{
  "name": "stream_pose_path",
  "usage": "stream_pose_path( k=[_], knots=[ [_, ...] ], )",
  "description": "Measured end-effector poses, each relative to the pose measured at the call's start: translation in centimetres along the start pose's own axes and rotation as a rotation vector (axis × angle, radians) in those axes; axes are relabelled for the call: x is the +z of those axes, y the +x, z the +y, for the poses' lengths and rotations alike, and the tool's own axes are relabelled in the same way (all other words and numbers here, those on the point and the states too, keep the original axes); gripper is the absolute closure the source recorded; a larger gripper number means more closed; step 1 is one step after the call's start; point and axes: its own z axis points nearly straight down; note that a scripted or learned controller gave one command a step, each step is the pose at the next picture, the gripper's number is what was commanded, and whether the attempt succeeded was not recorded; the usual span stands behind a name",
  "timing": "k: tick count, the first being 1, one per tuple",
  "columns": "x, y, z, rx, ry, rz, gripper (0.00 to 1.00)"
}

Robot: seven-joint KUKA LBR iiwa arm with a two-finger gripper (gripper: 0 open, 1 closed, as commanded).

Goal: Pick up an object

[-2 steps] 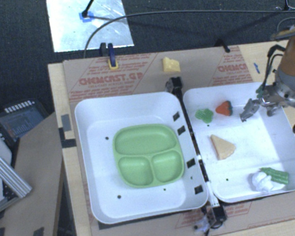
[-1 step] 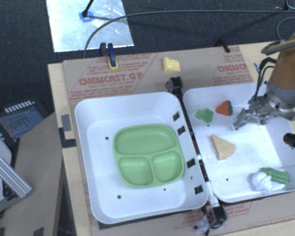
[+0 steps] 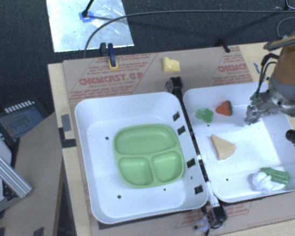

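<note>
Gripper [image 3: 251, 115], state impossible to tell, hangs by the right bin's [image 3: 289, 141] three-o'clock rim, with bare floor between it and the strawberry [image 3: 223, 109].

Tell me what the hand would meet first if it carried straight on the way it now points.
The hand points toward the view's left, across the right bin. The red piece lies first in that line, with the green piece just beyond. Its height above the floor is unclear, so it might pass over both.
</note>
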Motion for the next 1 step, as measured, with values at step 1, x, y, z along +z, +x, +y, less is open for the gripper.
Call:
stream_pose_path(
  k=[1],
  knots=[
    [-4.58,0.28,-0.33,0.001,0.0,0.001,1.0]
  ],
)
